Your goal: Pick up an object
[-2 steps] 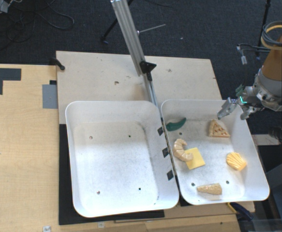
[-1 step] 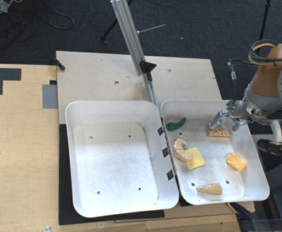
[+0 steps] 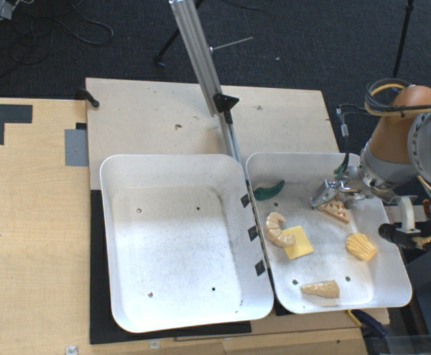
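White left bin (image 3: 126, 191) was bare; right bin (image 3: 392, 291) held green piece (image 3: 268, 190), croissant (image 3: 276, 228), yellow block (image 3: 298, 242), shell (image 3: 361, 246). Gripper (image 3: 332, 195) low beside waffle wedge (image 3: 336, 212), grip state unclear, nothing lifted yet

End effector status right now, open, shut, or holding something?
End effector: low in the right bin, just over the brown wedge-shaped piece; open or shut cannot be told.
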You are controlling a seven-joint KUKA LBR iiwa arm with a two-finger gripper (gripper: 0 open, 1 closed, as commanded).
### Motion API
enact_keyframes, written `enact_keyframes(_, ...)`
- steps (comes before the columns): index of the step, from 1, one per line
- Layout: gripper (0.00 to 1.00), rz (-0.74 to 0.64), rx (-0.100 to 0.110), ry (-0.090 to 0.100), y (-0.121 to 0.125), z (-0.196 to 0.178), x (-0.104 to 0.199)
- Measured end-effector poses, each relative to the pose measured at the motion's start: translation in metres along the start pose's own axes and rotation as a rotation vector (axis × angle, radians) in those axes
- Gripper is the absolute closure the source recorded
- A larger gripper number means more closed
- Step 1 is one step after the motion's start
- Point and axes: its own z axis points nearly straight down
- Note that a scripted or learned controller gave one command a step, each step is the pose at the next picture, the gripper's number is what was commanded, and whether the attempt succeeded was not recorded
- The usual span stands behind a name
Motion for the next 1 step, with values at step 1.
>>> enact_keyframes(1, 1.00, -0.001, 0.002, 0.001, -0.0005, -0.0103, 0.0002)
